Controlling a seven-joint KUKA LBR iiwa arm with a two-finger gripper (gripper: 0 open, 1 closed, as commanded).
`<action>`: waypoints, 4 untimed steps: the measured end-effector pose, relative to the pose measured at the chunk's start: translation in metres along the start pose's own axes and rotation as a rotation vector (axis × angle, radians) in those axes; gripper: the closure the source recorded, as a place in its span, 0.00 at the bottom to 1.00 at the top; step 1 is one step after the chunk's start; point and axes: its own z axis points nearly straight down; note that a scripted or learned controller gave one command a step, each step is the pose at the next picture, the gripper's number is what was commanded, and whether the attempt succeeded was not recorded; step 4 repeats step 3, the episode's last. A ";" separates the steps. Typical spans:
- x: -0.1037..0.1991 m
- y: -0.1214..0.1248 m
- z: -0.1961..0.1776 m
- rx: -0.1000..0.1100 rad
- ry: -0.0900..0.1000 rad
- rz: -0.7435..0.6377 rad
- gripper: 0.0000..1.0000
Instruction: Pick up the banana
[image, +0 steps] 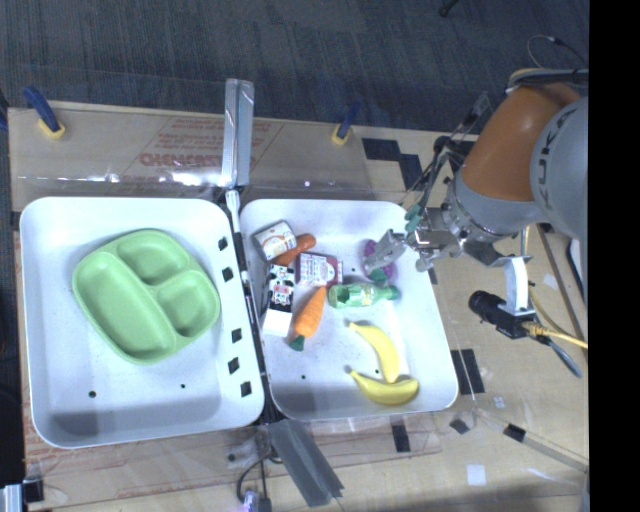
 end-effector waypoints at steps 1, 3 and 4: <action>-0.011 -0.060 0.133 0.000 0.000 -0.150 0.00; 0.036 -0.009 0.014 -0.003 -0.001 -0.256 1.00; 0.036 -0.009 0.014 -0.003 -0.001 -0.256 1.00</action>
